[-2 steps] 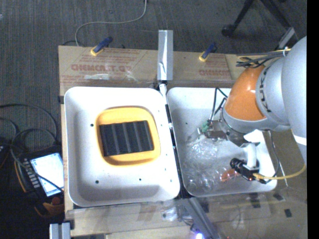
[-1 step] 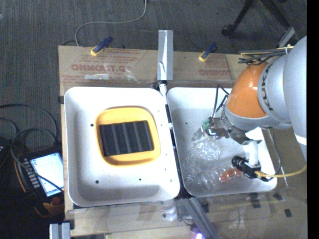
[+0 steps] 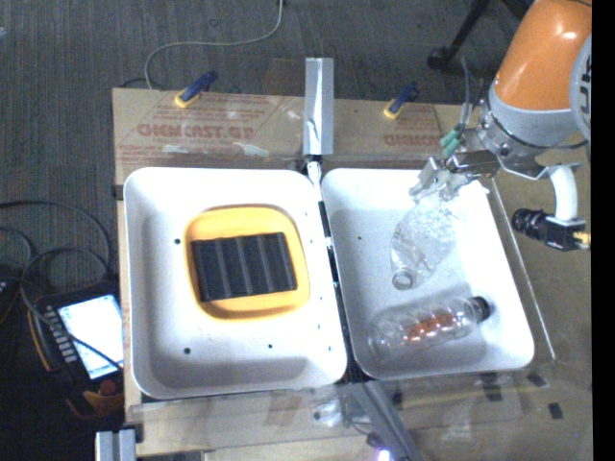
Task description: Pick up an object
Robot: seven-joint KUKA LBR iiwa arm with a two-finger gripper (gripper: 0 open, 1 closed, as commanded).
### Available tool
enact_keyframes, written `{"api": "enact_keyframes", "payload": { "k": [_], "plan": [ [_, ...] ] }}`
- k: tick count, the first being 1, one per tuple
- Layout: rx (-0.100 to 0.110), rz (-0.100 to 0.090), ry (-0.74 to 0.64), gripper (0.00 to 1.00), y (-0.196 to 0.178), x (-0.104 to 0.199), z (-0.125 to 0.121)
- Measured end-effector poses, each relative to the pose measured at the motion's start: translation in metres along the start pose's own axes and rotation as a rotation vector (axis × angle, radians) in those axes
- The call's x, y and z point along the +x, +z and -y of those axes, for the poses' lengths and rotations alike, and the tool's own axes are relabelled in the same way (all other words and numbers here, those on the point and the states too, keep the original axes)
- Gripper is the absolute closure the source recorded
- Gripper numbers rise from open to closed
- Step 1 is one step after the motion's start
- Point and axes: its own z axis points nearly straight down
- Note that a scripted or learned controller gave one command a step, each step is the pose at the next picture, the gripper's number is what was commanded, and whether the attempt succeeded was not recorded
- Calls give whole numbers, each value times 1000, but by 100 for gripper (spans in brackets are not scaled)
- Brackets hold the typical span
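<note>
Apparently mid-lift — the gripper (image 3: 444,173) has a clear crumpled plastic bottle (image 3: 423,238) pinched by its top end, in the right bin (image 3: 507,257).

The fingers close narrowly on the bottle's upper end, near the bin's back corner, while its mouth end hangs down toward the bin floor; I judge the grasp made and the raise only begun. Next it calls for a straight, steady lift — a thin, slippery hold could let go. Just below lies a second clear bottle (image 3: 428,325) with a dark cap and orange contents, near enough to be nudged. The left bin (image 3: 154,257) holds a yellow tray with a dark ribbed insert (image 3: 245,262), well apart.
</note>
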Motion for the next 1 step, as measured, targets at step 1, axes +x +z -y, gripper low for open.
{"api": "enact_keyframes", "payload": {
  "k": [1],
  "plan": [
    [5, 0, 73, 100, 97, -20, -49]
  ]
}}
